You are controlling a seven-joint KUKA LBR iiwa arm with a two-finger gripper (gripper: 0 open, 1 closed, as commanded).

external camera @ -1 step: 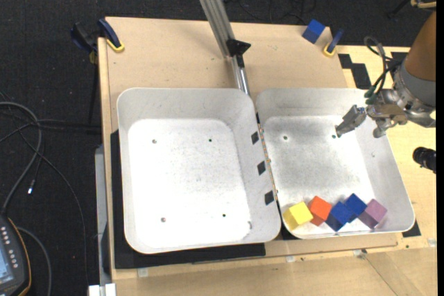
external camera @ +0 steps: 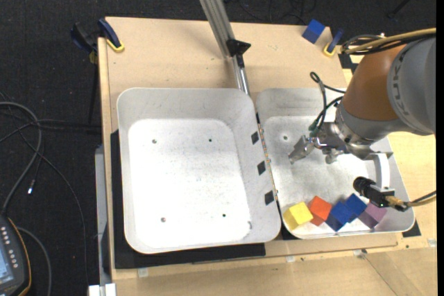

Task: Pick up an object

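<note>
**Blocks clustered at the near edge of the right bin, gripper above bare floor**

A small yellow cube [external camera: 299,214], a small orange block [external camera: 320,208], a larger blue block [external camera: 347,211] and a small purple block [external camera: 373,214] lie in a tight row along the near wall of the shallow white right-hand bin [external camera: 291,114]. The yellow and orange pieces touch, the orange one touches the blue, and the purple one sits just against the blue block's far side. All four lie below and slightly to the right of the two-finger gripper [external camera: 313,150] as the camera sees it, apart from it and untouched.

The gripper hangs over the middle of that bin's bare floor. Two short metal fingers [external camera: 299,151] point down and spread a little apart, with nothing between them, so it is open and grips nothing.

Behind the gripper, the grey arm with its orange band [external camera: 371,90] reaches in from the right. To the left of the gripper lies the shallow white left-hand bin [external camera: 132,114], its rim overlapping the right bin's edge. Well beyond the gripper, near the far right corner of the light wooden bench [external camera: 173,52], a separate small blue cube [external camera: 314,30] rests beside a blue and yellow clamp [external camera: 333,43]. A slanted metal pole [external camera: 211,0] crosses the far edge of the bench.
</note>
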